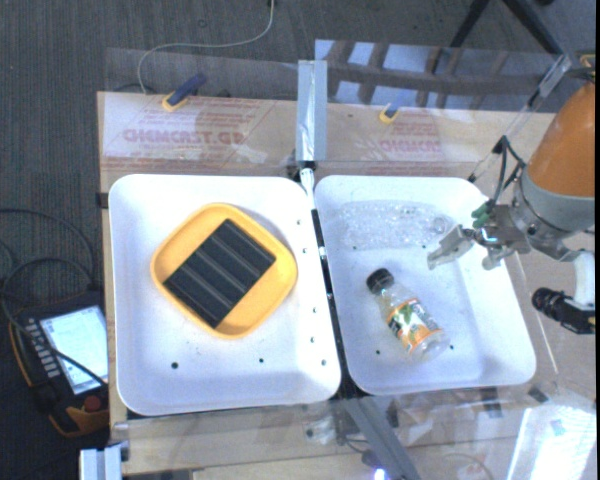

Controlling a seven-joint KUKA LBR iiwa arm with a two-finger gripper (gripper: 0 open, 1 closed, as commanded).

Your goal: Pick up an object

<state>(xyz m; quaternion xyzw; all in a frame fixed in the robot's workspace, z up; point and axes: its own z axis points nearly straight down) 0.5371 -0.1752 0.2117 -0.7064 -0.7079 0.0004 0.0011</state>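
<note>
Camera view, looking down at a slant on the table point(120, 138). Two shallow white bins lie side by side. Left bin point(140, 368) carries a yellow dish point(170, 250) with a black ribbed insert point(220, 271), set at a diagonal. Right bin point(500, 353) holds a small clear bottle point(408, 318) lying on its side, black cap point(379, 279) pointing up-left, orange and green label toward the lower right. A crumpled clear plastic piece point(385, 223) lies in the bin's upper part, apart from the bottle. The arm point(570, 158) reaches in from the right, orange band above the wrist. The hand point(469, 247) sits over the right bin's upper right area, fingers point(446, 248) spread, nothing between them. Bottle lies below-left of the hand, not touching it.
</note>
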